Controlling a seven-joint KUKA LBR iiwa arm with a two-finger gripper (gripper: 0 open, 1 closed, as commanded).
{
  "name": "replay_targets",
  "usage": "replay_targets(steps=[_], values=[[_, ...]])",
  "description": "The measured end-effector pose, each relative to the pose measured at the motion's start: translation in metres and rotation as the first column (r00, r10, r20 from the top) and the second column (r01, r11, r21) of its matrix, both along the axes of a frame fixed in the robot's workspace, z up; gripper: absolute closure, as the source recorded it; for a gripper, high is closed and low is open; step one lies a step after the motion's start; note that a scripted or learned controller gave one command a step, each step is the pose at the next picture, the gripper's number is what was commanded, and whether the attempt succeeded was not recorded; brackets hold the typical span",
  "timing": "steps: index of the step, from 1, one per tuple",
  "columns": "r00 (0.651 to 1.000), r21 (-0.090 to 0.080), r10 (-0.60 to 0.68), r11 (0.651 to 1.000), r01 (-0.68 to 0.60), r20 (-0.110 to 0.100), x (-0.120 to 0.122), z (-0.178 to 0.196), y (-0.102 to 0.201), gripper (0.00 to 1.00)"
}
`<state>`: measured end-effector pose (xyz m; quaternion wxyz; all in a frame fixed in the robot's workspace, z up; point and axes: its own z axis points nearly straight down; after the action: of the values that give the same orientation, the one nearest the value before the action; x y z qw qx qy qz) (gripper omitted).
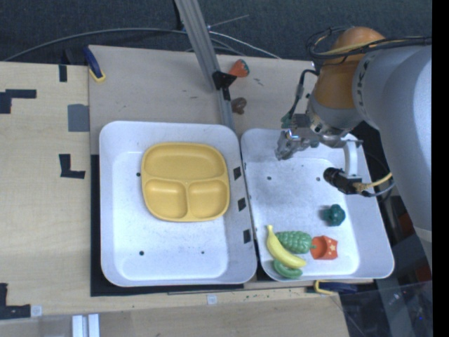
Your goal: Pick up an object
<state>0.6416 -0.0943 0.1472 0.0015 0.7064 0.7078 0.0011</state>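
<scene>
Four toys (303,247) crowd the right bin's (372,258) near corner, tool (287,146) well apart.

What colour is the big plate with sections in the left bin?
Yellow. The plate shows clearly in the overhead camera view.

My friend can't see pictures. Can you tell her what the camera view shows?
A grey robot arm's gripper hangs over the far end of the right bin, away from the toy banana and other play food at its near end. The left bin holds a yellow tray.
</scene>
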Motion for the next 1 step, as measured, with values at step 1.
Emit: replay_targets(steps=[1], values=[[1.000,0.001,0.001,1.000,-0.001,0.002,-0.0040,0.0600,0.0068,1.00]])
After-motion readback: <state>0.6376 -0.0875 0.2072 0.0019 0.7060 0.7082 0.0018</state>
